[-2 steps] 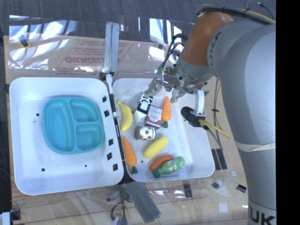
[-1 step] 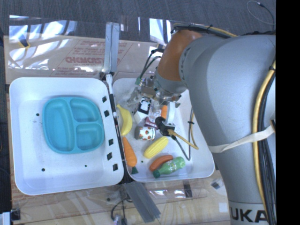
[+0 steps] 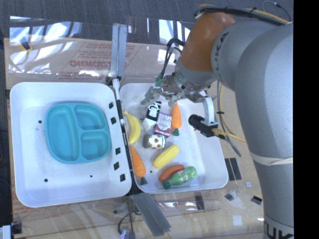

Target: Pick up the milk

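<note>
Arm over the right bin [image 3: 214, 176], jaws [image 3: 158, 96] low at its far end.

Jaws hang just above a black-and-white milk carton [image 3: 152, 112]; whether they are spread or closed, I cannot tell. Milk sits directly under them, not visibly between the fingers. Just beside it, a small pink carton [image 3: 163, 123] and an upright carrot [image 3: 176, 117]. Nearer from the jaws: banana [image 3: 132, 127], round spotted toy [image 3: 155, 141], corn cob [image 3: 166, 156], second carrot [image 3: 138, 164], sausage [image 3: 171, 171], green bottle [image 3: 180, 177]. Well left of the jaws, a blue divided tray [image 3: 77, 132] lies in the left bin [image 3: 25, 183].

The milk [image 3: 152, 111] lies in the right bin [image 3: 212, 171], left of a carton [image 3: 163, 123].
</note>
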`<control>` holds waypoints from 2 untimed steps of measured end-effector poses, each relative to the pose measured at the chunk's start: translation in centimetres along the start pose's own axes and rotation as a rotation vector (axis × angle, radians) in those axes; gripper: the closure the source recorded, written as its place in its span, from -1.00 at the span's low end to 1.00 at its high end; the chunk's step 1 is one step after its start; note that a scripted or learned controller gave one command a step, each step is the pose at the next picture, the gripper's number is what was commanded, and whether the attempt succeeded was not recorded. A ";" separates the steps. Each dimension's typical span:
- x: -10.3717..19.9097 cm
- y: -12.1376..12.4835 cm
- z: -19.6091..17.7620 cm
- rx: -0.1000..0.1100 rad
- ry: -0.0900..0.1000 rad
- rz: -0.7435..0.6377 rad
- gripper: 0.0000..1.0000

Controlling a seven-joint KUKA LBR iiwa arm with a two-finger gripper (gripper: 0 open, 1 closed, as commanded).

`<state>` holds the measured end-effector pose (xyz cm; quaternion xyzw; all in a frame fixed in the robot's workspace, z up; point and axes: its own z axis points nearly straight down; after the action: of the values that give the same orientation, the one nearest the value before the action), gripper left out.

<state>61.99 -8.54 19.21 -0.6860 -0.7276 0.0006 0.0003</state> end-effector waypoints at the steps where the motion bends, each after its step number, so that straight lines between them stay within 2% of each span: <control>1: -3.1 2.4 10.1 0.002 0.001 -0.074 -1.00; 2: -3.1 2.4 9.1 0.002 0.001 -0.078 1.00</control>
<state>64.60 -11.47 10.11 -0.6571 -0.7538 0.0013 0.0013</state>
